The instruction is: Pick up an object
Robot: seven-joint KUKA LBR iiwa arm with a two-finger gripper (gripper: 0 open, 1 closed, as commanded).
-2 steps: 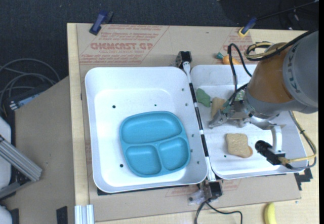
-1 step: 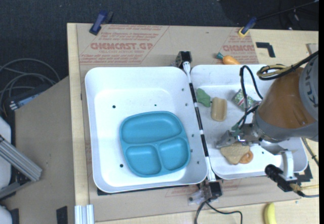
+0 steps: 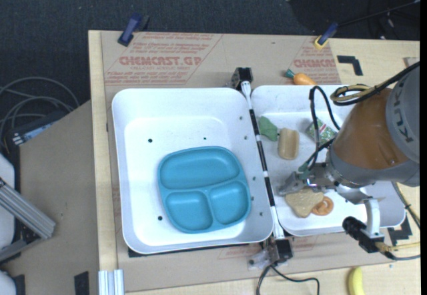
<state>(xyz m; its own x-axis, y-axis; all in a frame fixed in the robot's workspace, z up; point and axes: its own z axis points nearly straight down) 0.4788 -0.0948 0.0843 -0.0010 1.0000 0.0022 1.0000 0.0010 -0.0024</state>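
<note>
Over the right bin [image 3: 393, 217], the arm [image 3: 373, 140] is bent low with its orange band above the wrist, and the gripper [image 3: 303, 183] hangs just above a tan, bread-like piece [image 3: 303, 203] that lies on the bin floor touching an orange ring-shaped thing [image 3: 325, 206]. Nothing looks lifted yet: that tan piece rests flat, and a paler tan block [image 3: 288, 143] and a green piece [image 3: 268, 128] lie further up the same bin, well apart from the gripper. Whether the gripper is spread or pressed together cannot be told (the metal parts blur into the wrist's shadow). By this view the pick is at the approach or closing stage, with the grasp and the lift both left to do. The left bin [image 3: 133, 113] bears a blue divided tray [image 3: 203, 188], untouched, on the table [image 3: 100, 153].
</note>
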